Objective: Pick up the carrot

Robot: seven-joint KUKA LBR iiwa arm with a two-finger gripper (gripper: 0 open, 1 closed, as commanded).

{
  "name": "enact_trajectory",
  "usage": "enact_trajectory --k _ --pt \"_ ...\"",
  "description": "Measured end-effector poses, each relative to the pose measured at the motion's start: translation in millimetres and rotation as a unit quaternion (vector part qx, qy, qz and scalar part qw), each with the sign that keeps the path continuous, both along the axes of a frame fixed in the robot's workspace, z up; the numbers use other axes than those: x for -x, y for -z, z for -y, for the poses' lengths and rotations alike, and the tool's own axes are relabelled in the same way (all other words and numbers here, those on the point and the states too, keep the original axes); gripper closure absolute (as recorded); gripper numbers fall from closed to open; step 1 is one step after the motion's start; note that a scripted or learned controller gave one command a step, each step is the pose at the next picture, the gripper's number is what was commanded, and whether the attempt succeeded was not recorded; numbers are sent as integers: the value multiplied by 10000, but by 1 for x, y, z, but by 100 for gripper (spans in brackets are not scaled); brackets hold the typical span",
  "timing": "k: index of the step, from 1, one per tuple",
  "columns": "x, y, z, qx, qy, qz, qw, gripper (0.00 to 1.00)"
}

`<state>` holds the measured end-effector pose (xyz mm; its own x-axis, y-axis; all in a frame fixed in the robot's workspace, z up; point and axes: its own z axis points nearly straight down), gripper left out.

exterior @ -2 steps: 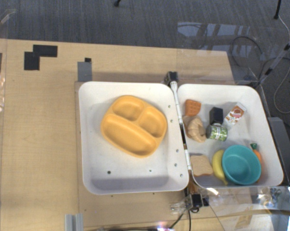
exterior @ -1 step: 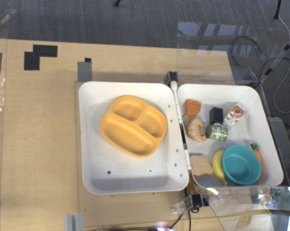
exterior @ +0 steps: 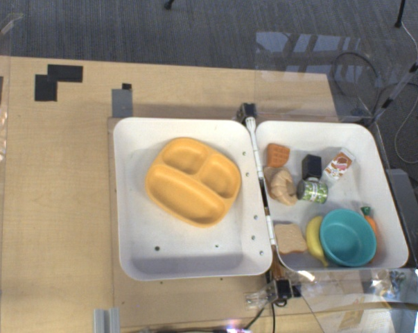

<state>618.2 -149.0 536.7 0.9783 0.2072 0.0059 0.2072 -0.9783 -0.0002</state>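
step: not started, carrot not picked up | carrot (exterior: 370,222): right bin (exterior: 375,141), far right side, tucked just behind the teal bowl (exterior: 347,237) | fingers: cannot tell | next: reach down past the bowl and grab the orange part.
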Motion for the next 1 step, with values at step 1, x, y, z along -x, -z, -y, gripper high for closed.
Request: enact_trajectory --k 1 --pt "-46 2 15 -1 -23 -22 10000 0"
